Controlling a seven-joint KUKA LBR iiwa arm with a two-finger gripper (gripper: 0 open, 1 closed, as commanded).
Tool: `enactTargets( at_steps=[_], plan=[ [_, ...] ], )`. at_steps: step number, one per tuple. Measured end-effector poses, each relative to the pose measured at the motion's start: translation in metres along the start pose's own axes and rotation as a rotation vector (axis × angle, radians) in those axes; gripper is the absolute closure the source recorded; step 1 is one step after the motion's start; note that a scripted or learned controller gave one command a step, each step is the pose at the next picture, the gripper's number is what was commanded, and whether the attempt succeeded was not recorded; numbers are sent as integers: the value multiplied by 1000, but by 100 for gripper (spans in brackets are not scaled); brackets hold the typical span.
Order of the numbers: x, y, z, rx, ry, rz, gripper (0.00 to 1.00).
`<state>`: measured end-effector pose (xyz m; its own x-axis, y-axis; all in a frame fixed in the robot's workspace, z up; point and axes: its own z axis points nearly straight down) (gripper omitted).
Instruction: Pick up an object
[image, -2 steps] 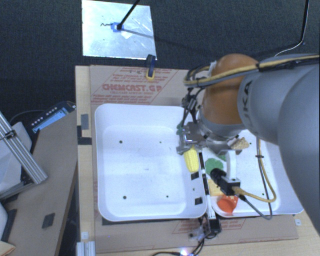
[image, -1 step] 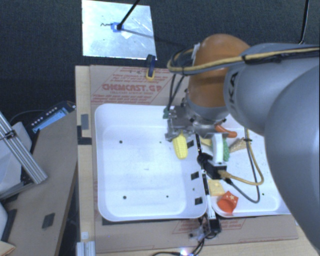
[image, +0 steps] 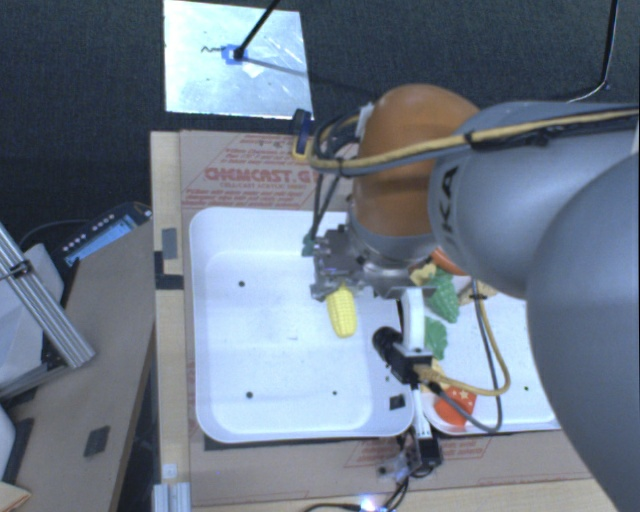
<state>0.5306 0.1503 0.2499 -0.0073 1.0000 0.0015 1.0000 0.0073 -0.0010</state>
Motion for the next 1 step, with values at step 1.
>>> enactTargets(
  at_steps=[1],
  plan=[
    [57,27,-96,-14,5,-3,100]
  ],
)
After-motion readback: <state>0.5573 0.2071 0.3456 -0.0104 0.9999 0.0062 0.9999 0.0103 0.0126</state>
